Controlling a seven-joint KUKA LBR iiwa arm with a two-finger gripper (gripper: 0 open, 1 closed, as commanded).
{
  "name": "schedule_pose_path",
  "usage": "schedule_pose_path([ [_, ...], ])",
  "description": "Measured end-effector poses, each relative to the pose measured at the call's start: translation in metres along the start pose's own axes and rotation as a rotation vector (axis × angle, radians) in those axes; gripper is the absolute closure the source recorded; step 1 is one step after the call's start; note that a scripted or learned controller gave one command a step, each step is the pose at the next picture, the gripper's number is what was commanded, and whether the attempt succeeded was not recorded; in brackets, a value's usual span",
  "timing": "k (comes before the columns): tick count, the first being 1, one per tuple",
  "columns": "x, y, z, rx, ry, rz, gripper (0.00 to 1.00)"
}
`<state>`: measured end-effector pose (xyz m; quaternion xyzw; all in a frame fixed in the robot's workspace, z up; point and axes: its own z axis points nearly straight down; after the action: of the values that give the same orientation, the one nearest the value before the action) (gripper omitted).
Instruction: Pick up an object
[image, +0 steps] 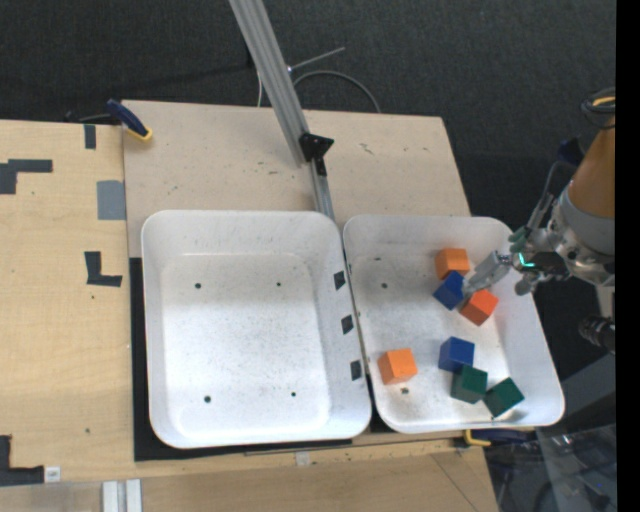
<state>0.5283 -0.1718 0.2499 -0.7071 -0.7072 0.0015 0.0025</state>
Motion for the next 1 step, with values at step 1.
schedule_pose_path([
  [1, 0.0000, 0.0008, -0.0024, -0.004, -0.001, -0.002, 0.00],
])
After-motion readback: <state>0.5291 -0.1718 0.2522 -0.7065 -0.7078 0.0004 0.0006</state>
